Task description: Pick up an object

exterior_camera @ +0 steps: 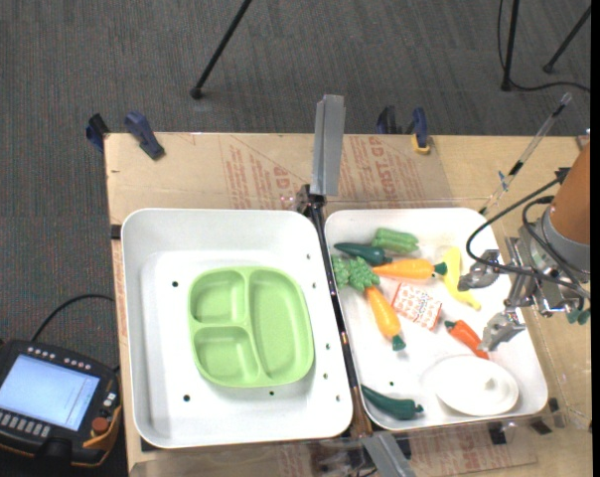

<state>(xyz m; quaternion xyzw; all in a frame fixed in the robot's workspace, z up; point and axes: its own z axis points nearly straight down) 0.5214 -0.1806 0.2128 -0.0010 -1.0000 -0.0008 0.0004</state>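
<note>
the gripper (493, 304) is held open and empty above the right bin (534, 368). a small carrot (466, 337) is found just beneath it, slightly left, its long axis running diagonally.

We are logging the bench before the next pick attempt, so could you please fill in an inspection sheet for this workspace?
Surface: plywood bench bearing the left bin and right bin.
Job's things: toy vegetables in the right bin, among them a carrot, broccoli, a dark green pepper; also a small white plate.
Clutter: green divided plate in the left bin.
Grippers: gripper open, above the right bin, holding nothing.
Cables: black cables beside the arm.
Surroundings: teach pendant, clamps, tripod legs.
</note>
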